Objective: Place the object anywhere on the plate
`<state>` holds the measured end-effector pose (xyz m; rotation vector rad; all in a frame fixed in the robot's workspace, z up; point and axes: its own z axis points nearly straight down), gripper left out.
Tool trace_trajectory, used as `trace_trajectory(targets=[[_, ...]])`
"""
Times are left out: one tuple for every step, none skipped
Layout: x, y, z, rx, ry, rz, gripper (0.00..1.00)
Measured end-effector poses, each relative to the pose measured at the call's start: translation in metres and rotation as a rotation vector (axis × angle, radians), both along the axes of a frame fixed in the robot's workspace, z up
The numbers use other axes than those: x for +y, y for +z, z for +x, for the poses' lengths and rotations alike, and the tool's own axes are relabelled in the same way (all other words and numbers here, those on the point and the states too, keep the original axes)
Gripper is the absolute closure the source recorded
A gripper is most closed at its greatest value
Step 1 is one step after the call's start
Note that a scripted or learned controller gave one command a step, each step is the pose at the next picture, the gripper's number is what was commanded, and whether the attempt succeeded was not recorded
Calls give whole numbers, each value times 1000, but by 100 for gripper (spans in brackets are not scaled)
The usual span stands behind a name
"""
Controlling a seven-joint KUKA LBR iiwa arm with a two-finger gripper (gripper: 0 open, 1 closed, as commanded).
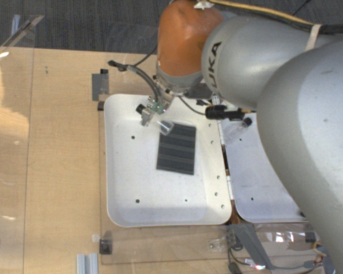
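One dark grey, ribbed rectangular plate lies flat in the left shallow white bin, slightly right of its middle. The two-finger gripper hangs just beyond the plate's far left corner. One small silvery-grey object sits at that corner, immediately beside the gripper; whether it is gripped cannot be told. The second white bin lies alongside, right.

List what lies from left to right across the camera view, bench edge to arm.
Bare wooden bench → left white bin → dark ridged plate → right white bin → grey arm.
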<state>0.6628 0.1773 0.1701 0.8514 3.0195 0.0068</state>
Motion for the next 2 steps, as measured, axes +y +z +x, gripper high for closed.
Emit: trace_trajectory(targets=[[31,156,-7,-9,281,0,100],[51,150,-13,-10,955,-4,100]])
